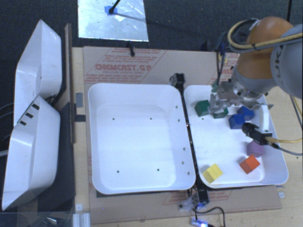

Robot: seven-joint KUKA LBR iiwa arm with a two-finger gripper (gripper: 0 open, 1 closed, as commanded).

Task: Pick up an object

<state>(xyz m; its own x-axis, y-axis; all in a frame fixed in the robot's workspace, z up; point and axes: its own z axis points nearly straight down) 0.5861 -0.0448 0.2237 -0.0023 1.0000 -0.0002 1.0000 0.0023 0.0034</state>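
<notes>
From where I stand, the gripper (pixel 218 109) is down inside the right bin (pixel 227 181), near its far end, with the grey arm (pixel 265 56) bending over it. I cannot tell how its jaws stand; the wrist hides them. A green block (pixel 202 108) lies just beside the gripper, on the side toward the left bin (pixel 137 91), close enough that it may be touching. On the gripper's other side sit two blue blocks (pixel 238 118), close together. Nearer the front of the right bin from the gripper lie a purple block (pixel 255 148), an orange block (pixel 249 164) and, closer to the divide, a yellow block (pixel 212 172).
</notes>
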